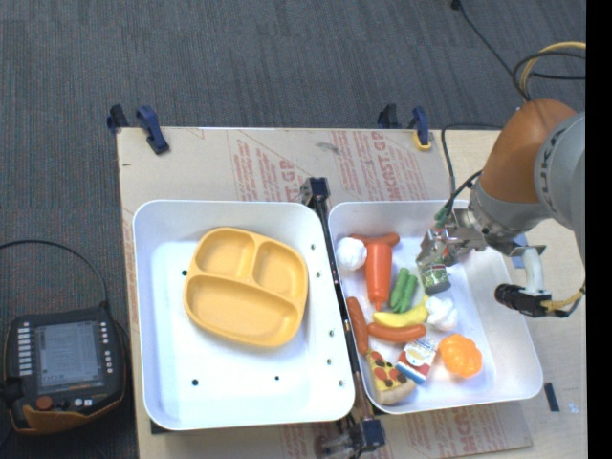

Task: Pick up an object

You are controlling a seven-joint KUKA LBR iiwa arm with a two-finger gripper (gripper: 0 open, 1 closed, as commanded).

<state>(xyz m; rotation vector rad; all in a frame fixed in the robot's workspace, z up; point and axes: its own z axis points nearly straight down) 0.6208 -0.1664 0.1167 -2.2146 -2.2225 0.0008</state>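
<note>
Item: my gripper (438, 256) hovering, approaching; grip state — I cannot tell. Just below-left: green pods (405, 290) (likeliest pick). Next: descending squarely.

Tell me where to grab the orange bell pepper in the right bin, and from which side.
Take the orange bell pepper across its rounded body, coming straight down from above. It lies near the right bin's front right, with bare white floor to its right and behind it. The small carton sits close on its left, so set the fingers front to back, not left to right.
</note>
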